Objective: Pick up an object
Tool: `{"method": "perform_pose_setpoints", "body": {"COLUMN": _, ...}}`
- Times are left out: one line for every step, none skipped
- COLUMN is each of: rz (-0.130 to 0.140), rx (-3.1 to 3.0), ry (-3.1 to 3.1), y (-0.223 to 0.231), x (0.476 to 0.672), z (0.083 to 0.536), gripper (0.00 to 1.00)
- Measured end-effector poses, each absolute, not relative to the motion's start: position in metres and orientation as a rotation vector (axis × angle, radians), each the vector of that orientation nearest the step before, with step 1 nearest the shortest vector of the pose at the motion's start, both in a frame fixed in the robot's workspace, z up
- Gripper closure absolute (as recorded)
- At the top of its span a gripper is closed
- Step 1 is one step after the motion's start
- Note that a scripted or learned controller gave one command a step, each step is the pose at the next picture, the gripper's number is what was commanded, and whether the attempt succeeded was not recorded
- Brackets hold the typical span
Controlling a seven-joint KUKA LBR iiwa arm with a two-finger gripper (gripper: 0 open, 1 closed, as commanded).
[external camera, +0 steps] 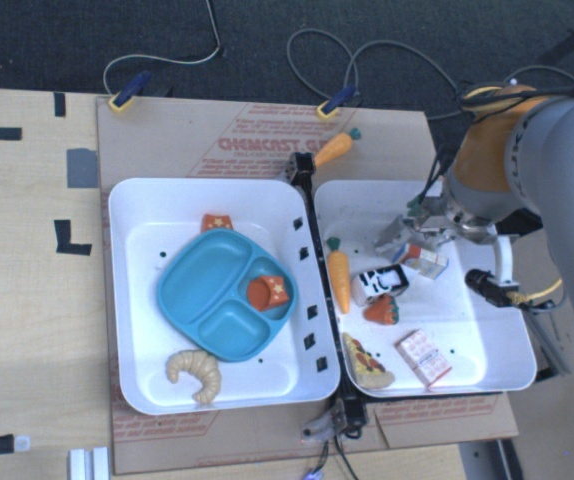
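You have the gripper [419, 236] low in the right bin [487, 376], above a small pale object with a red end [425, 260]; whether its fingers are wide or closed, I cannot tell. The black-and-white toy [380, 282], strawberry [382, 311] and carrot [339, 280] crowd just beside it, so a descent slightly off could nudge a neighbour or pinch two things at once

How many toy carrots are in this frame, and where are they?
2. One carrot lies in the right bin along its left wall, beside the divider. The other carrot lies outside the bins on the cardboard, just behind the divider's far end. The arm may hide more.
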State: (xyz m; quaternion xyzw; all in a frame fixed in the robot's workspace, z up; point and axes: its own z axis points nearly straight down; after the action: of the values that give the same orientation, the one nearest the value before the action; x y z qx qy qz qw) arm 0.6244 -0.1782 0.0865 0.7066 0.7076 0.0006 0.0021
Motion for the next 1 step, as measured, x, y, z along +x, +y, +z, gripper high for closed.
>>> {"method": "perform_pose_setpoints", "body": {"rz": 0.002, "rx": 2.215, "ry": 2.218, "y": -0.1787, "x": 0.6249, "z": 0.0967, "gripper": 1.00}}
